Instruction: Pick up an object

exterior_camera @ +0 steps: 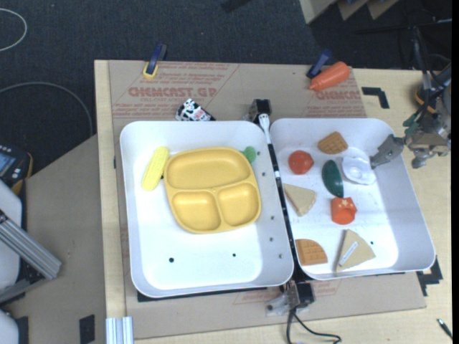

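Just left of pincer (pixel 393 149), white object (pixel 356 169).

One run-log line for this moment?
gripper: over right bin upper right, nothing held | nearest: clear cup, green pepper | yellow tray: left bin

right bin (pixel 409 192): red tomato (pixel 301 162), green pepper (pixel 332 178), red pepper (pixel 343 210), round cracker (pixel 332 143), waffle piece (pixel 311 251), two sandwich wedges (pixel 300 198) (pixel 354 249), white lid-like piece (pixel 356 169); all lying loose, apart.
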